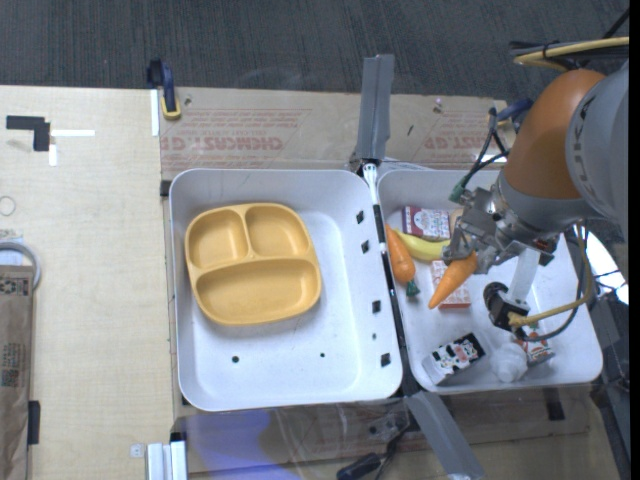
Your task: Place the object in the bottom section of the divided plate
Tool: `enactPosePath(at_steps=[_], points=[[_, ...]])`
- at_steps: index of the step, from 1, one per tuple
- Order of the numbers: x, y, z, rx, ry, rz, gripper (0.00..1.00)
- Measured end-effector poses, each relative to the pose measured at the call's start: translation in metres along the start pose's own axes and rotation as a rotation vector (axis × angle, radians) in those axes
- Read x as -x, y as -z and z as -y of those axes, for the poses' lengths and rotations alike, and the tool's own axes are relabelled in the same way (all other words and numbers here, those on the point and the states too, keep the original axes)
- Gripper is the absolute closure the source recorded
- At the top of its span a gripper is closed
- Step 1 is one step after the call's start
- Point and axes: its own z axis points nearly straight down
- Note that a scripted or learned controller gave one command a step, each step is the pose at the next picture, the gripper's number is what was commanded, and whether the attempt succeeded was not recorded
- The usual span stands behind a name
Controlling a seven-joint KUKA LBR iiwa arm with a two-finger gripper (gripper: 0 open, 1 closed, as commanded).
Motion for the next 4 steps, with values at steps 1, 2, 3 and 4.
enactPosePath(at_steps=[1, 2, 3, 4], points=[[-0.050, 0.035, -0.003, 0.002, 0.167, 0.000, 1.00], [-0.135, 0.042, -0.008, 0.003, 0.410, 0.000, 1.00], [-0.149, 0.019, 0.023, 0.002, 0.784, 0.000, 1.00], [-0.154, 0.155, 0.065, 0.005, 1.049, 0.001, 1.00]])
